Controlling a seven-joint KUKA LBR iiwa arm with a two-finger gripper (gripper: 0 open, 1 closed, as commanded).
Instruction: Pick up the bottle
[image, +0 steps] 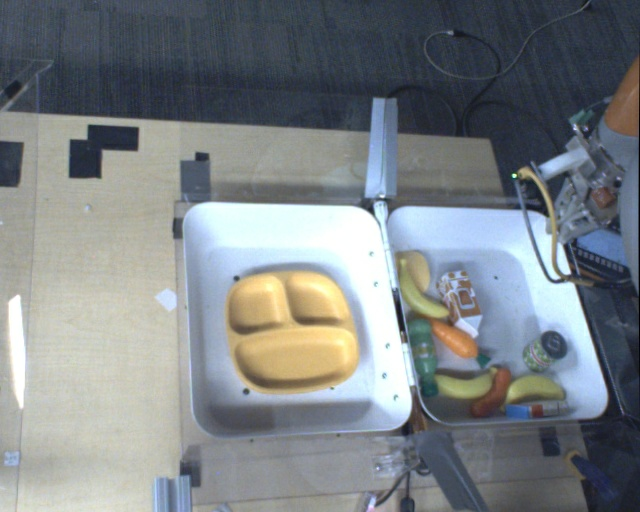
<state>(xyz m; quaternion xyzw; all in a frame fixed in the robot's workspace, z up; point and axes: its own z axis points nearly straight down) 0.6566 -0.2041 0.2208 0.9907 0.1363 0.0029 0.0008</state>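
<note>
along the right bin's (500, 238) left wall: green bottle (424, 352), lying among bananas and a carrot (456, 340). bin centre bare. gripper (580, 205) above the far right rim, well apart from the bottle; finger state cannot be told. left bin (200, 300): yellow tray (292, 328).

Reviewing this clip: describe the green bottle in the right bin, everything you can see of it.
The bottle is small and green, apparently plastic, with a lighter label band around its middle. It lies on its side along the right bin's left wall, its long axis running front to back. A banana sits just behind it, the carrot touches its right side, and another banana lies by its near end. Nothing grips it.
</note>
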